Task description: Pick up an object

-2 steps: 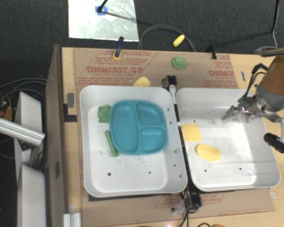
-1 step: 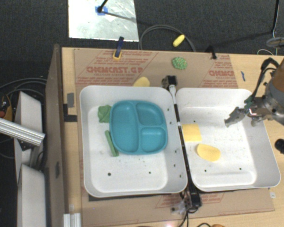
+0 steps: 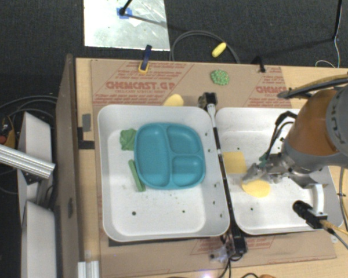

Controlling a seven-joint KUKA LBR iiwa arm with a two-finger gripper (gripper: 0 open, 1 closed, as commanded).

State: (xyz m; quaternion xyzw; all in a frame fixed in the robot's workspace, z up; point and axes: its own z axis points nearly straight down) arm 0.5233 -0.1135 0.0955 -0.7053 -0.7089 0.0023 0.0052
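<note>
In the right bin (image 3: pixel 249 126) lie a pale yellow square slab (image 3: pixel 234 161) near the divider and a round yellow piece (image 3: pixel 256 188) just below it. My gripper (image 3: pixel 257 173) hangs low over the round yellow piece, at its upper edge, reaching in from the right. The left bin (image 3: pixel 113 213) holds a teal divided plate (image 3: pixel 169 156), a green leafy piece (image 3: pixel 127 138) at its upper left and a green stick (image 3: pixel 136 175) along its left side.
On the cardboard behind the bins lie a yellow piece (image 3: pixel 174 101), a green knobbly ball (image 3: pixel 220 77) and a yellow item (image 3: pixel 219 50) by a cable. A black clamp (image 3: pixel 209 102) stands at the divider's far end. A black-tipped arm part (image 3: pixel 307 212) sits in the right bin's near corner.
</note>
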